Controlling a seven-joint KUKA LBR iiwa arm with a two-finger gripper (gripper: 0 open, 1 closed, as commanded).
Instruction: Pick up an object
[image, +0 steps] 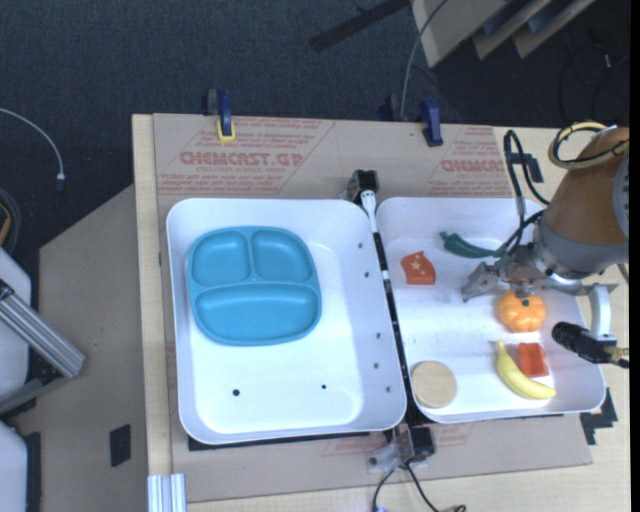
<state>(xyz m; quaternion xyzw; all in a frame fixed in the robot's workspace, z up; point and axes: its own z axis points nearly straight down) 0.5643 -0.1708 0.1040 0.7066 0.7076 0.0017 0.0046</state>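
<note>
**Clerk:** Your bench holds two white bins. Left bin (200, 400): one blue divided plate (255, 285), three compartments, lying toward the far left of the bin.

**Operator:** And the right bin?

**Clerk:** Right bin (460, 350), six items. One red strawberry-like piece (418, 268) near the bin's left wall. One green pepper-like piece (463, 243) toward the far edge. One orange pumpkin (522, 311) right of centre. One yellow banana (520, 375) at the near right. One red block (533, 358) touching the banana's right side. One round tan disc (434, 384) at the near left corner.

**Operator:** The arm?

**Clerk:** One arm, entering from your right. One gripper (500, 278), its fingers spread apart, nothing between them. It sits just beyond the pumpkin, the left finger (478, 284) reaching toward the bin's middle. Whether it touches the pumpkin I cannot tell.
</note>
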